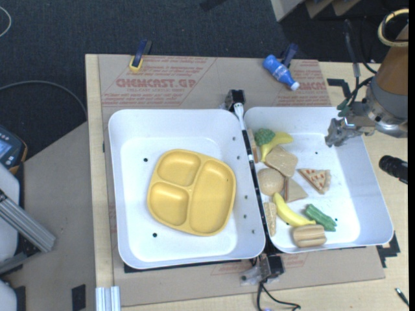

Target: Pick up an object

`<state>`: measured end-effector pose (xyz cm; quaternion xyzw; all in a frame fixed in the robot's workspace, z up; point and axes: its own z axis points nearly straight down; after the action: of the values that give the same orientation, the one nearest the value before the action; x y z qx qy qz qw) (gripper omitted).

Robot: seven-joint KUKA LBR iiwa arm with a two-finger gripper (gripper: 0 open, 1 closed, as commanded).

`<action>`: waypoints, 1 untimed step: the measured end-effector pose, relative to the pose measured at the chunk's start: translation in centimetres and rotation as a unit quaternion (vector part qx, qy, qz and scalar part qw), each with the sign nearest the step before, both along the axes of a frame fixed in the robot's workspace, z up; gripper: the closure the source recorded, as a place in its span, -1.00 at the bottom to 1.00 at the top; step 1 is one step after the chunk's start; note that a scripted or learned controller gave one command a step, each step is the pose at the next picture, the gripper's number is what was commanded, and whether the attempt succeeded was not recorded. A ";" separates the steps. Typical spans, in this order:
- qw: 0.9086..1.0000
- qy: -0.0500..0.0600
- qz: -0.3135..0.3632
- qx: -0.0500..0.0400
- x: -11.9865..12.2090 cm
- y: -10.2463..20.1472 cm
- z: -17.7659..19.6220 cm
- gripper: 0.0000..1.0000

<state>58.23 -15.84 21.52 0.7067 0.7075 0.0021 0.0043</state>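
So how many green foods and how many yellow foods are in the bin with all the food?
Green: 2 (broccoli, pepper)
Yellow: 2 (banana, small curved piece)
Total: 4

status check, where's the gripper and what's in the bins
Gripper over right bin's far right corner, nothing visibly held. Toy food piled along that bin's left. Yellow divided plate in left bin.

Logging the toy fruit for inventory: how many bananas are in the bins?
2. One banana lies near the right bin's far left corner beside the broccoli; another banana lies toward the near edge, above the hot dog. None looks hidden.
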 end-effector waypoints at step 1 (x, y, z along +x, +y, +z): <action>1.000 0.002 0.000 0.001 0.1 0.0 1.0 1.00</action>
<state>58.31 -15.87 22.57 0.7069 0.7074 0.0010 0.0022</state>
